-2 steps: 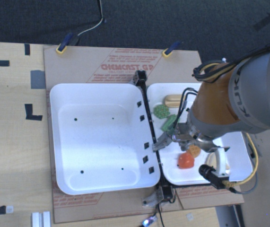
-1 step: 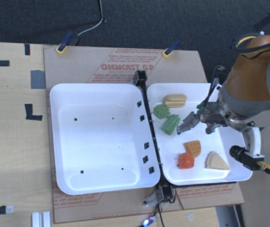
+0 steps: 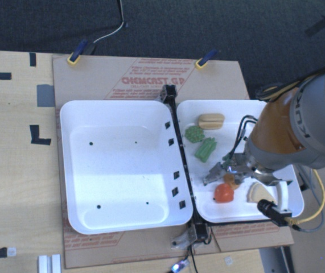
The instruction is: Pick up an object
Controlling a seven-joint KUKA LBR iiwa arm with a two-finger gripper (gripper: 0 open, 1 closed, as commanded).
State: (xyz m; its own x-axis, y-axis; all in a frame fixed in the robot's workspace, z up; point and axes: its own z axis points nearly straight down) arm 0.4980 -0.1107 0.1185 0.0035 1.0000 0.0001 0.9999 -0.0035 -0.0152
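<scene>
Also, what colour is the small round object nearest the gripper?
Red: the small round object, clearest in the camera view.

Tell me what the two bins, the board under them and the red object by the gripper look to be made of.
The bins: probably moulded plastic, smooth white with rounded corners and a soft sheen. The board: likely cardboard, matt brown with red print, clipped at its far edge. The red object, just below the gripper: apparently plastic toy food, evenly coloured and slightly glossy, though too small to be sure.
</scene>
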